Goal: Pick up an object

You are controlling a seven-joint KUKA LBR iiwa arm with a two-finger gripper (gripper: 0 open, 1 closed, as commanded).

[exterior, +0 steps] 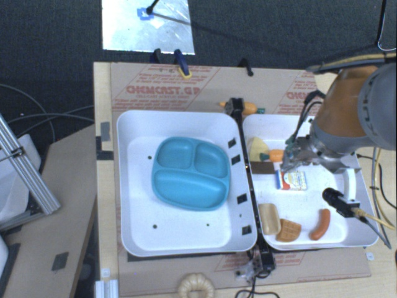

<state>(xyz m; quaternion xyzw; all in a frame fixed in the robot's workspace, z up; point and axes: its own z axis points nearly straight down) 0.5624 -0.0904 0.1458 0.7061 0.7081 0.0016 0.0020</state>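
From my seat, the pick has not happened yet as far as I can judge. The grey two-finger gripper (291, 160) sits low in the right-hand white bin (347, 236), right of frame centre, over a small flat packet with red and blue print (294, 180). Whether its jaws are apart or together I cannot tell; the wrist hides them, and I see nothing lifted between them.

Candidates all lie in that bin: a pale yellow wedge (257, 146) and a dark brown bar (263, 167) just left of the gripper, and along the bottom edge a tan bread-like slice (269, 218), a brown waffle piece (288, 230) and a reddish sausage (320, 224).

The left white bin (133, 228) holds a blue divided plastic tray (191, 172).

What remains, I reckon: closing on something, most likely the packet, and raising it clear.
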